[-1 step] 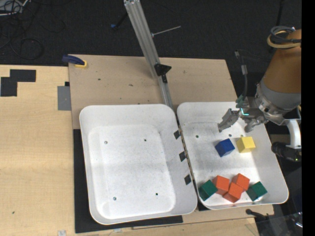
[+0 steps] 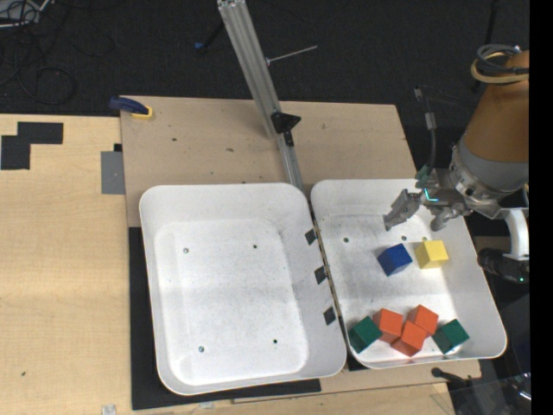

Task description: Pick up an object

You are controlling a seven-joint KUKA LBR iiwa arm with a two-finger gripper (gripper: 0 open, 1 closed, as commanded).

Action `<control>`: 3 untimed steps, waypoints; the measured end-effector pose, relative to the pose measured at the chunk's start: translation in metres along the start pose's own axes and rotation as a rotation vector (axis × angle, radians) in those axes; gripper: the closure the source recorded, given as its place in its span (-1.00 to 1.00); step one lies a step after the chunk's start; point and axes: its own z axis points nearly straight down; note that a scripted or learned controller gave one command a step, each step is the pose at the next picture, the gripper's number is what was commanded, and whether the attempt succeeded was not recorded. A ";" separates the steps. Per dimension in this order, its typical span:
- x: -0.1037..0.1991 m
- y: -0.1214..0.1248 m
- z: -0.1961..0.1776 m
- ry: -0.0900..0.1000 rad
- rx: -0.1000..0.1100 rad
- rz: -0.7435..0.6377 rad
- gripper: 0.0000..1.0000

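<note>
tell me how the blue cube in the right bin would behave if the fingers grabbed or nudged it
The blue cube looks rigid with flat faces, so it would probably slide rather than roll. It sits apart from the yellow cube, so the gripper likely has room around it. It seems small and light, so an off-centre push may spin it.
</note>
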 end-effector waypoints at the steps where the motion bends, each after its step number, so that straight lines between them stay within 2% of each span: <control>1: 0.004 0.003 0.064 0.001 0.007 -0.001 -1.00; 2: 0.007 0.001 0.124 -0.003 -0.004 -0.001 -1.00; 3: 0.005 0.007 0.130 -0.007 -0.025 0.003 -1.00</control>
